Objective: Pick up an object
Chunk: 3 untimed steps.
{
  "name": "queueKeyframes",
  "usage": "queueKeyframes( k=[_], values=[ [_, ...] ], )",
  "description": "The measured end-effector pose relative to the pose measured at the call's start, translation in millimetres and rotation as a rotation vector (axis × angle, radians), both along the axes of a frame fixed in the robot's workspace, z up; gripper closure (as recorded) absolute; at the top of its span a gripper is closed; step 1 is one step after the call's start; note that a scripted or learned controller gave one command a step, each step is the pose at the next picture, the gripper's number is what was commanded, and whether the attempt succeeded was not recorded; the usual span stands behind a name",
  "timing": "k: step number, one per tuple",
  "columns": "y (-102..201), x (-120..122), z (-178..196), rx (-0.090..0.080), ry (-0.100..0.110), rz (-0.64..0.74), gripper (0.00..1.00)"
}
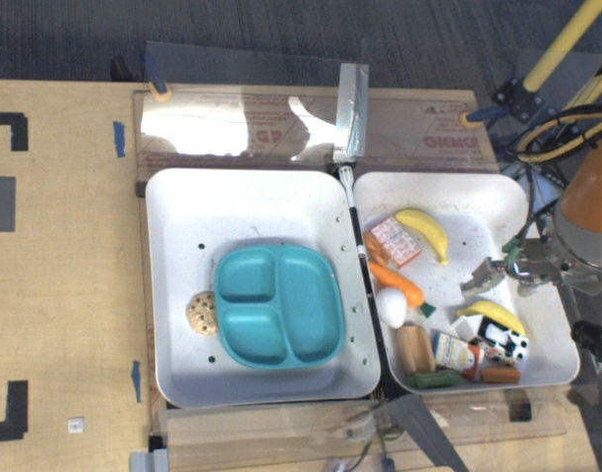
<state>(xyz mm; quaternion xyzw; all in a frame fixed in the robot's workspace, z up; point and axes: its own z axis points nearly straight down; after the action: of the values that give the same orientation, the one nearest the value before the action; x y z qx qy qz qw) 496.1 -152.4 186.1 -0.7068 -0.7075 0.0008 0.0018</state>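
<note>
Objects for picking — none chosen yet, all lying loose in the right bin (483,190).
Left bin (173,293): teal divided tray (277,305), a cookie (202,313) touching its left edge.
Right bin, contents: banana (425,232) near the far wall, patterned packet (393,242) beside it, carrot (397,283), white egg (392,309), wooden cylinder (413,348), a second banana (491,314) over a black-and-white toy (505,343).
Gripper (483,278) — hangs low near the right wall, above bare floor between the bananas, gripping nothing; its spread cannot be told.
Step judged: approach. Next move calls for settling on one object, centring over it, then descending.
</note>
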Motion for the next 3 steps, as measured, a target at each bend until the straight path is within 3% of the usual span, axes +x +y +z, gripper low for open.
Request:
queueKeyframes(
  k=[1, 2, 3],
  values=[
    [45, 49, -99, -0.003, -0.011, -0.039, 0.0],
    [62, 120, -100, -0.003, -0.01, 0.055, 0.0],
    [43, 139, -17, -0.003, -0.011, 0.106, 0.0]
  ],
)
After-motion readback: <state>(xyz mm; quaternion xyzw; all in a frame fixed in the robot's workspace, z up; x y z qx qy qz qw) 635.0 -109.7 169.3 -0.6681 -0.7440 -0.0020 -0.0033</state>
